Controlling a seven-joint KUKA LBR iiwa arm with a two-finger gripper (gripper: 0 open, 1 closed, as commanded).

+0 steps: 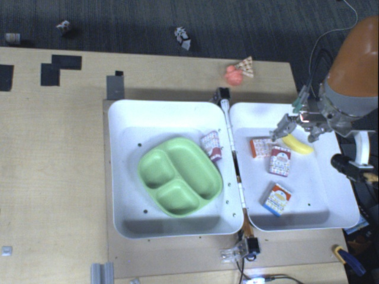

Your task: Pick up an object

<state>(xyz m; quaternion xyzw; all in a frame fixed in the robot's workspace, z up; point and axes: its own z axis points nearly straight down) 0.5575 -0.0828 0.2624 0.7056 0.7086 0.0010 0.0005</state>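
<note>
In the right bin (337,215) lie a yellow banana (299,146), an orange-red box (259,147), a red and white box (280,161) and a blue and yellow box (276,199). My gripper (298,132) hangs over the bin's far part, right above the banana, with its fingers spread to either side of it. The jaws are open and nothing is between them. The left bin (127,158) holds a green divided plate (179,175) and a small red and white packet (211,145) by its right wall.
The grey arm with its orange band (355,58) comes in from the right over the right bin's far corner. A pink toy (238,73) lies on the bench behind the bins. Black cables run along the right bin's right side.
</note>
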